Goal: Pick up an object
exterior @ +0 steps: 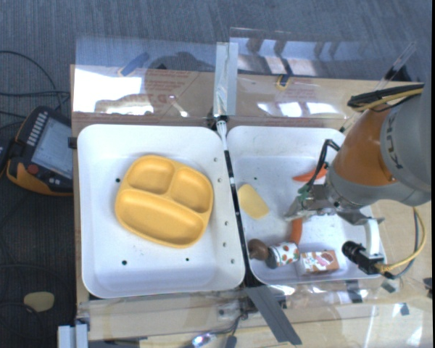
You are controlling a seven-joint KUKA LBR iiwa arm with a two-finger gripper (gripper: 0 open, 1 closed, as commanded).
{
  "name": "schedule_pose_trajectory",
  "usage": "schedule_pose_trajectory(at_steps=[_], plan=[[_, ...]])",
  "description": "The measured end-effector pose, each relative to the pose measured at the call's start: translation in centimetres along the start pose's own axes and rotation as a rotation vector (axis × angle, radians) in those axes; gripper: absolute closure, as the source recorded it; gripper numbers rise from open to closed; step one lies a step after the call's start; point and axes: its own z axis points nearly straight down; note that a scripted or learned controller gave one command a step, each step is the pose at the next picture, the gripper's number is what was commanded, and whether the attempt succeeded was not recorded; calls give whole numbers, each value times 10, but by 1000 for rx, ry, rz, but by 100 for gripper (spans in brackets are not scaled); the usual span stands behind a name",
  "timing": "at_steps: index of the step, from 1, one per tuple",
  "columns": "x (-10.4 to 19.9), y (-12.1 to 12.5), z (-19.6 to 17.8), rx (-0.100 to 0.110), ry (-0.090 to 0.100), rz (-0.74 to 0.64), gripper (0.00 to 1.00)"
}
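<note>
No readable text or labels anywhere.

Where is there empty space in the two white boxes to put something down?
Left bin: bare floor rings the yellow tray, widest along the front and left. Right bin: the back left is bare, behind the yellow wedge. Its front is crowded: a brown lump, a small can, a red packet, and a carrot beneath the gripper.

- Divided plate (164,199): yellow-orange.
- Bins (101,267): white.
- Carrot (296,230): orange.
- Cheese-like wedge (252,201): pale yellow.
- Small carton (318,262): red with white.
- Can (285,253): white and red print.
- Arm (380,154): grey, orange band.
- Floor (130,13): dark grey carpet.
</note>
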Motion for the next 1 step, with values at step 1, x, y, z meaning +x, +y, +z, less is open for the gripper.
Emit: schedule_pose_trajectory(at_steps=[1], plan=[[54, 40, -84, 14, 1, -2, 100]])
